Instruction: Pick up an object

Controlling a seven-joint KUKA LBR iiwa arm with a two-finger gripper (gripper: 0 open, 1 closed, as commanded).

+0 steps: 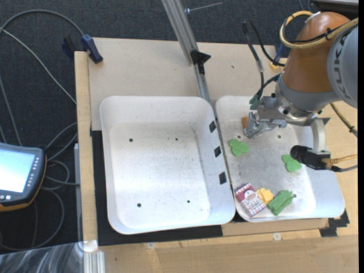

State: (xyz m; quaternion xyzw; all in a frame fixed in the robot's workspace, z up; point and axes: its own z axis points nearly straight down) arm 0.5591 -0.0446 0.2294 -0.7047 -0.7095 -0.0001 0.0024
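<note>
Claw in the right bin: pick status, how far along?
Done: arm has reached in; the claw sits low over the right bin. In hand: nothing visible. Left: the grasp and lift. Green pieces and the red-white packet lie on the floor.

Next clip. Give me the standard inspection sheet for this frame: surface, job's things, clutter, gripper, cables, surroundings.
Surface: wooden bench bearing left bin and right bin.
Job's things: in right bin, green piece, second green piece, green block, yellow piece, red-and-white packet.
Clutter: nothing seen.
Gripper: gripper low over right bin's upper part; finger state unclear.
Cables: black cables left of bench.
Surroundings: handheld screen at left; dark floor.
</note>
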